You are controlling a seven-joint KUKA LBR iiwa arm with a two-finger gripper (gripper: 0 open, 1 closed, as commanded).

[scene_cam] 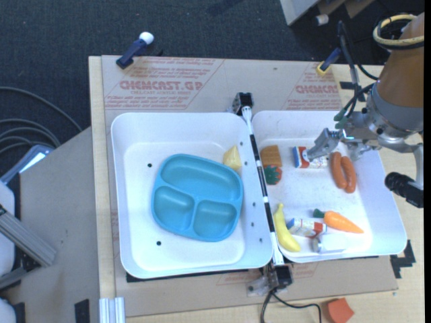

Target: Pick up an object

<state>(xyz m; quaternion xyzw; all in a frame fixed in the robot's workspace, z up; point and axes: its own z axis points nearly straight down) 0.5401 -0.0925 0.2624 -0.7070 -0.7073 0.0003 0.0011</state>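
The hand point(323, 145) hangs low over the right bin point(384, 244), near its far edge, right by a small red and white pack point(300, 157). I cannot tell how the hand is set. A sausage point(343, 172) lies just beside it.

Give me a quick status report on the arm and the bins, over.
Claw low in the right bin, beside a red-and-white packet. Nothing seen gripped. Hot dog just right of it, carrot and banana nearer front.
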